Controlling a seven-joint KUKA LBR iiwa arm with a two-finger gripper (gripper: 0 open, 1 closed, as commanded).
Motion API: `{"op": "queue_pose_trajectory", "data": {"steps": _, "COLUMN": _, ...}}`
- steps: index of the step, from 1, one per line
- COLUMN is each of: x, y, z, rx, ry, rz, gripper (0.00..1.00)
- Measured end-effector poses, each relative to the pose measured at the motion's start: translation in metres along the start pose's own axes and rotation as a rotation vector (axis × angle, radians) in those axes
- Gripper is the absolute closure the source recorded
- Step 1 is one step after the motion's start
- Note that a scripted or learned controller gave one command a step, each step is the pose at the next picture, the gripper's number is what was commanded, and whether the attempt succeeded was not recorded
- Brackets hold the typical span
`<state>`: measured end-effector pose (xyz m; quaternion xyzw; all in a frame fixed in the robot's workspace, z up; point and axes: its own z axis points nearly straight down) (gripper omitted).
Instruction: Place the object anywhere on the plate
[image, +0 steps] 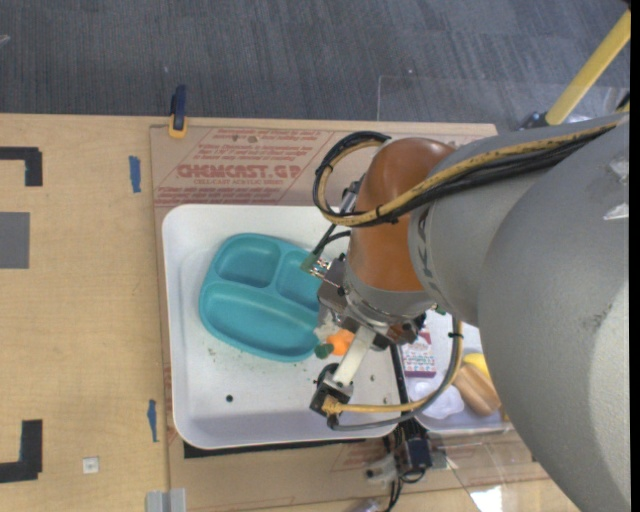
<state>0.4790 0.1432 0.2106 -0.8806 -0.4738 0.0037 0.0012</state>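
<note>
While I watched from the overhead camera, the arm (480, 230) reached in from the right and hung over the near bin (190, 330), its orange band and wrist covering most of what mattered. The gripper (345, 345) sat just below that wrist, pointing down at the bin floor, and I could not tell how it was set or whether it had hold of anything, since the wrist body hid it from above. What I took for the object (338, 343) was a small orange piece with a green bit beside it, peeking out right at the gripper and touching or nearly touching the lower right rim of the plate (250, 295). That teal, divided plate lay tilted in the bin, its long axis running from upper right to lower left, and it sat to the left of the gripper. So I judged the coming move turned on a short shift leftward and slightly up in the view, carrying the object over the rim into a compartment. With the object so close to the edge, I thought a release too early could leave it on the bin floor.
</note>
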Motion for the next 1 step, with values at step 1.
{"op": "queue_pose_trajectory", "data": {"steps": 1, "x": -0.0009, "y": 0.001, "z": -0.0002, "rx": -0.001, "ry": -0.001, "rz": 0.001, "gripper": 0.0}}
